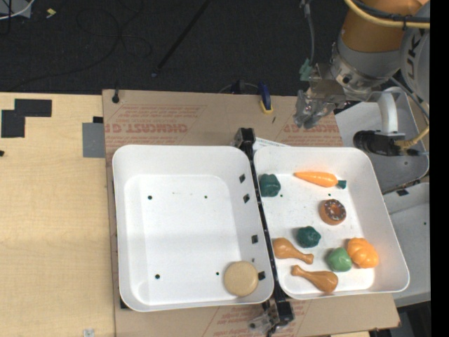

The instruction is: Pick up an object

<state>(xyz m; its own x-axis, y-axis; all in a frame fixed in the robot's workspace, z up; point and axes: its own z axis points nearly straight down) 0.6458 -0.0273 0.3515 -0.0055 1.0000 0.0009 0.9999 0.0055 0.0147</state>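
While raised, gripper (309, 116) above carrot (317, 179)

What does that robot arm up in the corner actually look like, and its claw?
The arm is a thick rounded tube with an orange band over a grey metal wrist. Thin dark cables run alongside it. Its claw is a small cluster of grey metal parts, too blurred to make out finer detail.
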